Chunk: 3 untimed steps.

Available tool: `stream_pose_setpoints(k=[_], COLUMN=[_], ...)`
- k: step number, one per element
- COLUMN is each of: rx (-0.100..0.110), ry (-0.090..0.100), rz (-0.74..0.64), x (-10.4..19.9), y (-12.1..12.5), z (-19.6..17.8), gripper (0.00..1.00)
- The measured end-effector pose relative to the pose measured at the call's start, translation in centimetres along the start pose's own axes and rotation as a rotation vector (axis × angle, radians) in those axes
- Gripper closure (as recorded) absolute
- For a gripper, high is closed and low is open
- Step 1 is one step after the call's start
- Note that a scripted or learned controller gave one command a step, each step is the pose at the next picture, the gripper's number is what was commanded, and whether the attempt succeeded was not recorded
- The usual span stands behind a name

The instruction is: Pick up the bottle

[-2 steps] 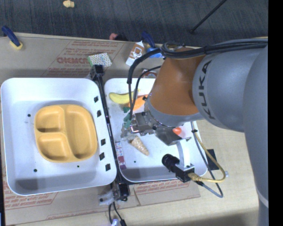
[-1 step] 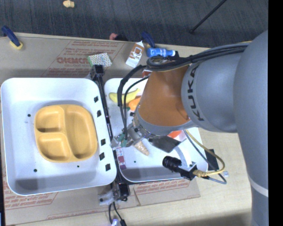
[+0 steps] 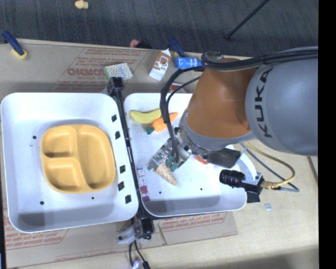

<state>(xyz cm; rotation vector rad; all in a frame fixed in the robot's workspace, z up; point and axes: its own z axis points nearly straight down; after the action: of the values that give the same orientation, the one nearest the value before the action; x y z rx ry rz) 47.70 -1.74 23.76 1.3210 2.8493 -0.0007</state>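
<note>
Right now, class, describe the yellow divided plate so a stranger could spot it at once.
Find the left white bin of the two on the bench. The yellow divided plate lies flat in its middle. It has three compartments and rounded corners, unlike the small toy foods, such as the banana, in the right bin.

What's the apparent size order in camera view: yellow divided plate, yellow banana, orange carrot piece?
1. Yellow divided plate, clearly largest.
2. Yellow banana.
3. Orange carrot piece, smallest, though the arm may hide part of it.
</note>
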Motion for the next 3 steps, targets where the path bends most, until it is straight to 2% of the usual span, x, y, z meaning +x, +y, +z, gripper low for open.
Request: stream_pose_setpoints(k=[1,2,3], rx=[0.003,0.003,0.001], ry=[0.005,0.004,0.001], rz=[-0.281,-0.428,-0.537], x=[1.0,3.2,6.6], y=[0.7,2.6,5.5], z=[4.6,4.6,2.0], gripper=[1.0,1.0,1.0])
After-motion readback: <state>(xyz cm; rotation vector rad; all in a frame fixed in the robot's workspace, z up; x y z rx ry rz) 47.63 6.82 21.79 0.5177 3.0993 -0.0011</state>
